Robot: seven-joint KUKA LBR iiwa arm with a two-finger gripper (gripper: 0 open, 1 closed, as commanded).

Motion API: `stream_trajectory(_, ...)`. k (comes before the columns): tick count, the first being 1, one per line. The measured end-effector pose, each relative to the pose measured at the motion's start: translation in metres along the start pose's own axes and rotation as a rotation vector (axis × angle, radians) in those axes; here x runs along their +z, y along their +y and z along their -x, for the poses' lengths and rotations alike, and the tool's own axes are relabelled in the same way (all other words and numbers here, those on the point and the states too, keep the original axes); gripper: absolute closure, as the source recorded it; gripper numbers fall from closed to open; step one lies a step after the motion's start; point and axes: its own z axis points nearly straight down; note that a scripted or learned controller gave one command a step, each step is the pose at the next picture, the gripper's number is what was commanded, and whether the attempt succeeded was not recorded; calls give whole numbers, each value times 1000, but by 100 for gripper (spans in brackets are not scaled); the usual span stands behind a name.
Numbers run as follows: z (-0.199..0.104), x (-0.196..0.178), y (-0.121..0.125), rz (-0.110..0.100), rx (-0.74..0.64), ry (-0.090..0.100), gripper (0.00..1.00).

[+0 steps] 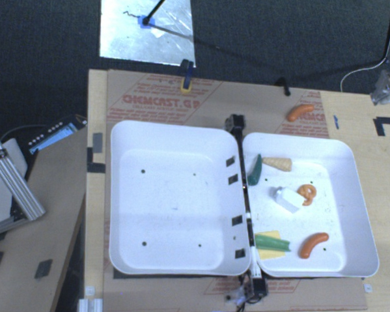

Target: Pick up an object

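Note:
Several small objects lie in the right bin (356, 193). A dark green pod (254, 169) rests against the bin's left wall, with a beige cone (277, 163) just right of it. Near the middle sits a white block (288, 200), touching an orange curled piece (306, 191). At the front left a green stick (272, 241) lies on a yellow slab (269, 253). An orange sausage shape (313, 245) lies at the front right.
The left bin (173, 203) adjoins the right one along a clipped seam. A second orange sausage (300, 112) lies on the cardboard behind the bins. A yellow clamp (185, 85) and a foil sheet (148, 26) are at the back; a grey metal part (389, 85) is at the right edge.

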Motion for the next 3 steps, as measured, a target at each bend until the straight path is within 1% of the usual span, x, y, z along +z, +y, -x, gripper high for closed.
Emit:
stream_trajectory(1, -67, -156, 1, 21, -15, 0, 100)
stream_trajectory(2, 0, -100, 0, -3, 0, 1, 100)
stream_trajectory(3, -36, -126, 1, 5, -10, 2, 100)
